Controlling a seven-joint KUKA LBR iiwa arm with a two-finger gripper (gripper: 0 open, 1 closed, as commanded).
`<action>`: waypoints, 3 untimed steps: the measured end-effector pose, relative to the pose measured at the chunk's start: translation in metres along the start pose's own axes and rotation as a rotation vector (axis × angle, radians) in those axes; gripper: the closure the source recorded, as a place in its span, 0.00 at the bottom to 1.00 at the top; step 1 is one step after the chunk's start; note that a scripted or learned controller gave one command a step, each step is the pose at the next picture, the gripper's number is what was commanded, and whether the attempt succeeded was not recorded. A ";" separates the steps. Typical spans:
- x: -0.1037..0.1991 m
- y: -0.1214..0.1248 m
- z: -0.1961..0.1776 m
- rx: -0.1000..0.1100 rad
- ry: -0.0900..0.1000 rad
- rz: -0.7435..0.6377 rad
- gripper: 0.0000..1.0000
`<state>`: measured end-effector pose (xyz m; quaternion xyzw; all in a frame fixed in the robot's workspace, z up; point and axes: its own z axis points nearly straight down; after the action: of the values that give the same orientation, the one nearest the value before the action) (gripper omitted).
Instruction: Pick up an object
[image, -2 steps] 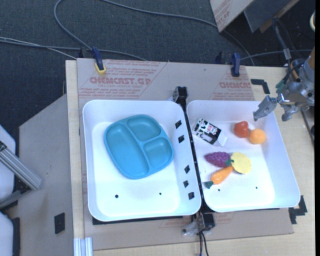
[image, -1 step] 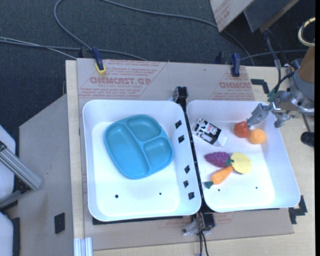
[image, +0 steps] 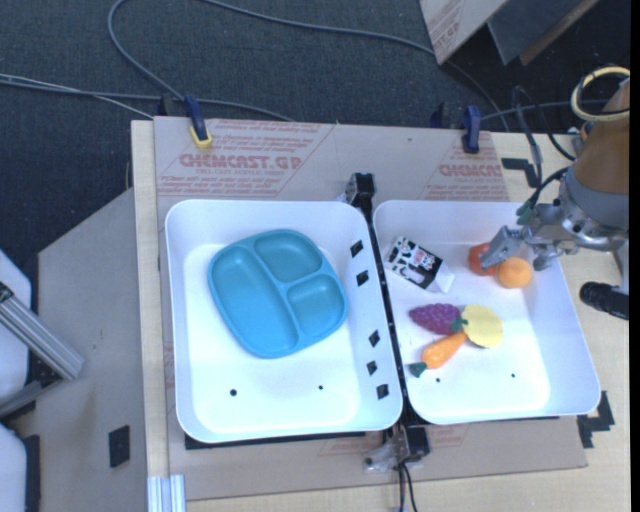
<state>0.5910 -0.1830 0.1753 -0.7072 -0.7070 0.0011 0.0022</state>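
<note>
On the desk (image: 250, 150), two bins sit side by side. A divided plate (image: 278, 291) lies in the left bin (image: 190, 330). In the right bin (image: 560, 370), a small card (image: 413, 262) lies upper left, grapes (image: 436, 318), lemon (image: 482, 326) and carrot (image: 443, 351) mid-frame, an orange (image: 514, 273) upper right under the claw (image: 520, 245).

Orange fruit (image: 515, 273): round, far right of the right bin, touching a red piece (image: 478, 257).
Grapes (image: 436, 318): purple bunch, mid-bin, flat.
Lemon (image: 482, 325): yellow, beside the grapes.
Carrot (image: 441, 352): orange, slanted, below the grapes.
Black-and-white packet (image: 413, 261): tilted, far left.
</note>
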 end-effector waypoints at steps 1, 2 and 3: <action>-0.006 -0.003 0.060 0.000 0.001 0.000 0.00; -0.007 -0.001 0.045 -0.007 -0.001 0.000 1.00; -0.015 0.002 -0.004 -0.010 -0.004 0.000 1.00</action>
<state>0.5932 -0.1982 0.1788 -0.7072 -0.7070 -0.0012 -0.0027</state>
